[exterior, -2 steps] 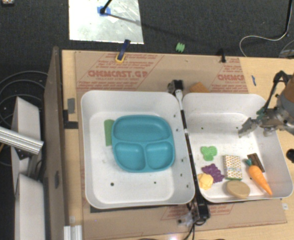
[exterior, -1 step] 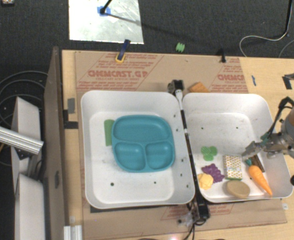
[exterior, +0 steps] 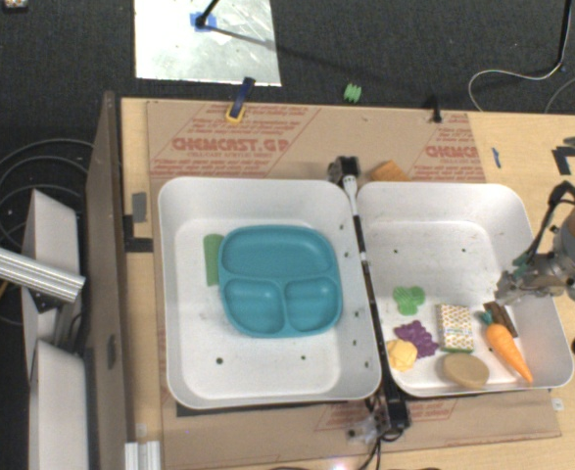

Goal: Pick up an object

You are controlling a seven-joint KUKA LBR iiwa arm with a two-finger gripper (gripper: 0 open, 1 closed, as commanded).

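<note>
At right edge of frame, claw (exterior: 522,284) hovers over right bin (exterior: 434,204); grip state cannot tell (too small, blurred). Nearest target: carrot (exterior: 510,351), lower right, just beside dark piece (exterior: 495,315). Advice: descend straight, straddle carrot across its width, avoid bin wall.

Both white bins (exterior: 258,196) look like smooth, semi-gloss plastic; the teal divided plate (exterior: 279,280) in the left one is matt plastic w/ a soft sheen. Tabletop (exterior: 307,135) beyond the plate is flat, printed brown cardboard, matt. Further back from the plate, a shiny foil-like sheet (exterior: 209,27) lies on rough dark carpet (exterior: 52,76).
</note>
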